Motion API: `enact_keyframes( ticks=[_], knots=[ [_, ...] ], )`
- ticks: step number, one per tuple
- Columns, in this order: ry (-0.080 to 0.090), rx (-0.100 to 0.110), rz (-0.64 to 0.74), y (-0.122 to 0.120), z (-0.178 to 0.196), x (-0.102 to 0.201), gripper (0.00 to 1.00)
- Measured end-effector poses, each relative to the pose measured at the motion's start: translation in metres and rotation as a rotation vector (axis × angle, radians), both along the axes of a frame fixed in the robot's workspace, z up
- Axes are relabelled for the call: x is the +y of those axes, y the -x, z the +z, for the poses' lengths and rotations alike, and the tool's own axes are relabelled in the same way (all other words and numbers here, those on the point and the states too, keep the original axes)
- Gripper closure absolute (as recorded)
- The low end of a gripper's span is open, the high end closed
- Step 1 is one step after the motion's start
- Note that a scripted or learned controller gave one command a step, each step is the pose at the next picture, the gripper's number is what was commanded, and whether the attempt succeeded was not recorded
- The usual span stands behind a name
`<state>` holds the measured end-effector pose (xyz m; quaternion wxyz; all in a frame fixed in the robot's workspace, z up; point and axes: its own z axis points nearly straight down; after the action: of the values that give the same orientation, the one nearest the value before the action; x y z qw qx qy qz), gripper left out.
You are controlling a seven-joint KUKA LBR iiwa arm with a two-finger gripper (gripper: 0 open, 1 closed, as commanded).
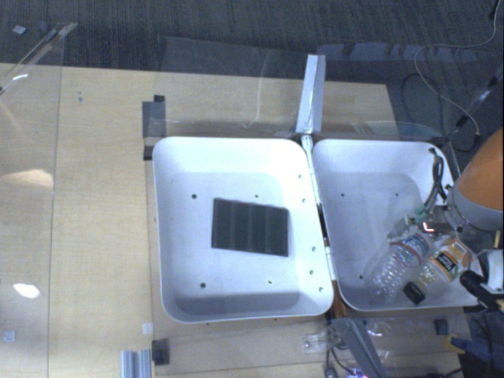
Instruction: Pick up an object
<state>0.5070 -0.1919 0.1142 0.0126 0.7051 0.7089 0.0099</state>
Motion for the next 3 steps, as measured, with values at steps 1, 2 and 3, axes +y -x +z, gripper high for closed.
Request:
enact_keyframes(
  ticks=[1,2,3],
  knots=[
    [0.0,0.0,0.001,0.0,0.0,0.0,0.0],
    [-0.002,0.006,0.016,-0.013,-0.018,-0.011,0.0],
    [-0.002,-0.002,0.018,-0.016,-0.007,-0.009,1.0]
  ],
)
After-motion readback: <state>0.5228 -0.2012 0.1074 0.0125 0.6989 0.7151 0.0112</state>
